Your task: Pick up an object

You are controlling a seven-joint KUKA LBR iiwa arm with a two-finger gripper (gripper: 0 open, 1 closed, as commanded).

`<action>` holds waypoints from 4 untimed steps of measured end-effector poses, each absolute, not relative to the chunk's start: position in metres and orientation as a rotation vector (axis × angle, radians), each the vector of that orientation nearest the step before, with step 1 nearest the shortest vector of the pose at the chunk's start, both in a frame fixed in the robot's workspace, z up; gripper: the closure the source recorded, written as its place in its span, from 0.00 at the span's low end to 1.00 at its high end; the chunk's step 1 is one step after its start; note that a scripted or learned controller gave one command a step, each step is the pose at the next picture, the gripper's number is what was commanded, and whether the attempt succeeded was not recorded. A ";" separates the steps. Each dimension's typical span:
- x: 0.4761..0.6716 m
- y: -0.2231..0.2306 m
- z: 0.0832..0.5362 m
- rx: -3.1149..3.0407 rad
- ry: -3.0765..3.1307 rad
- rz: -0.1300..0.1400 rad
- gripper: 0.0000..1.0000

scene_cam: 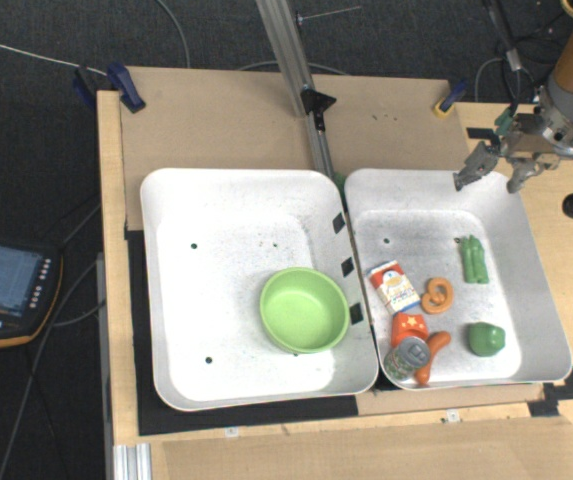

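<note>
Green pepper (485, 339) near the right bin's (541, 298) front corner looks light, hard and slick, so I'd pinch it across the middle. Tool (498, 174) hovers over the far rim, fingers spread, holding nothing.

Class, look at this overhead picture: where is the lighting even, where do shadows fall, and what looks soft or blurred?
Camera view: light is even and diffuse, no harsh glare on the white bins; the green bowl casts a faint shadow; the end effector and the small items look slightly soft; the dark floor loses detail.
</note>
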State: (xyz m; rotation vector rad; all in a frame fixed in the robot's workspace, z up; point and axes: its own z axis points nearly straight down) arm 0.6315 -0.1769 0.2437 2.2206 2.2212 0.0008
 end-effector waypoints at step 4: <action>0.625 -0.170 0.107 2.219 2.221 0.002 1.00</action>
